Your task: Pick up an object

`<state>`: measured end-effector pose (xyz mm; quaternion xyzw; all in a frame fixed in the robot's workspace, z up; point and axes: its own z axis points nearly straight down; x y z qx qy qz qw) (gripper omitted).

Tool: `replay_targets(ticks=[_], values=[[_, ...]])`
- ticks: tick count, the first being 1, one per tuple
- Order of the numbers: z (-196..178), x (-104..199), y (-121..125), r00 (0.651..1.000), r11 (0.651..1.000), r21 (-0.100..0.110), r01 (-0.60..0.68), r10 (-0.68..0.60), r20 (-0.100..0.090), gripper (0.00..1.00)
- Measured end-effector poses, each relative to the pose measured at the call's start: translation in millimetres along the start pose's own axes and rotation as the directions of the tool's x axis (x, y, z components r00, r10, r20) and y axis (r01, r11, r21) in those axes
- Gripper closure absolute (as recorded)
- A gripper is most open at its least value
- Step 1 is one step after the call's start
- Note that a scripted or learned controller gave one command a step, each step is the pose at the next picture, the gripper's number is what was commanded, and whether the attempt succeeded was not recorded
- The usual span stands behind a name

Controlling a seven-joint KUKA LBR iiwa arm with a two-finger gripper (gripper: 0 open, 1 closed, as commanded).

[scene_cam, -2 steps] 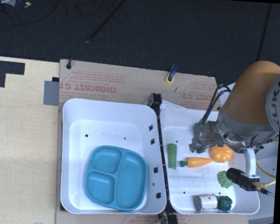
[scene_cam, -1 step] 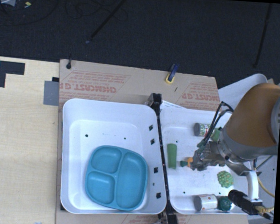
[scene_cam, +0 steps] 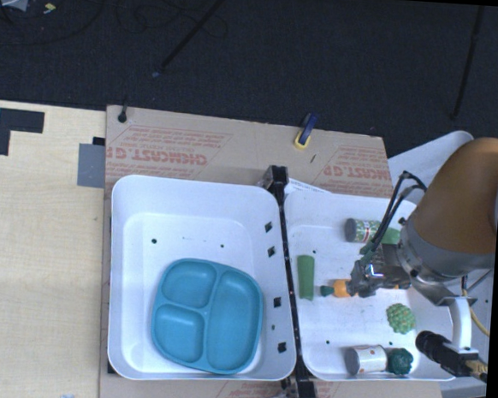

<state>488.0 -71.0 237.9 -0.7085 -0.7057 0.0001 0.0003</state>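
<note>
Arm (scene_cam: 458, 210) is in from the right, orange band up top, wrist down over the right bin (scene_cam: 333, 218). I see the gripper (scene_cam: 365, 278) low in the middle of that bin, tip just beside a small orange object (scene_cam: 340, 288). From this slanted overhead I can't tell the hand's state or whether it has hold of anything; the wrist body and cabling block the tip. Nothing visibly lifted.

Right bin contents as I read them:
- green stick-like piece (scene_cam: 305, 276) lying lengthwise near the bin's left wall, just left of the orange object
- can with green label (scene_cam: 364, 230) on its side toward the far edge, partly behind the cable
- bumpy light-green ball (scene_cam: 400, 317) near the right side, below the wrist
- grey-white cylinder (scene_cam: 366, 359) lying near the front edge, with a dark teal round item (scene_cam: 401, 361) just beside it on the right

Left bin (scene_cam: 146, 203) holds a blue divided tray (scene_cam: 207, 316), flat, sitting toward the front half. Both bins rest on cardboard (scene_cam: 235, 154) on the bench.
</note>
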Motion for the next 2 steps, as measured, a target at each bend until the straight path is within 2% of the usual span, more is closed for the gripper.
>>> replay_targets(ticks=[1, 2], values=[[21.9, 2.1, 0.5, 1.000, 1.000, 0.006, 0.001, -0.001, -0.001, 1.00], [8.2, -0.4, -7.8, 1.000, 1.000, 0.001, -0.001, 0.001, 0.000, 1.00]])
